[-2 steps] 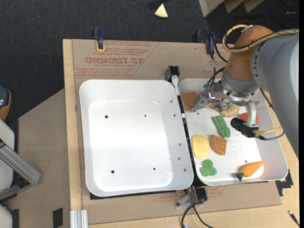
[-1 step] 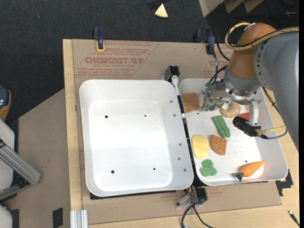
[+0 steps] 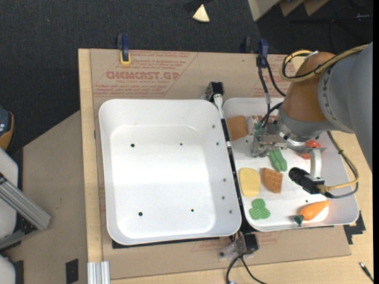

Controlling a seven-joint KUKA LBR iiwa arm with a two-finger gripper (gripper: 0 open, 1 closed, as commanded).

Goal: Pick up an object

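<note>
My gripper reaches down into the right bin near its far left part, under the grey arm with the orange band. A brown bread-like piece lies just left of it. A green pod-shaped piece lies right below it, partly under the wrist. Further toward the front sit a yellow piece, an orange waffle-like piece, a green broccoli-like piece and an orange carrot. A bit of red peeks out from beneath the arm.
The left bin stands beside the right one, with the shared rim between them. A black camera or sensor piece with a cable hangs off the wrist over the right bin. Clamps hold the brown board at the back.
</note>
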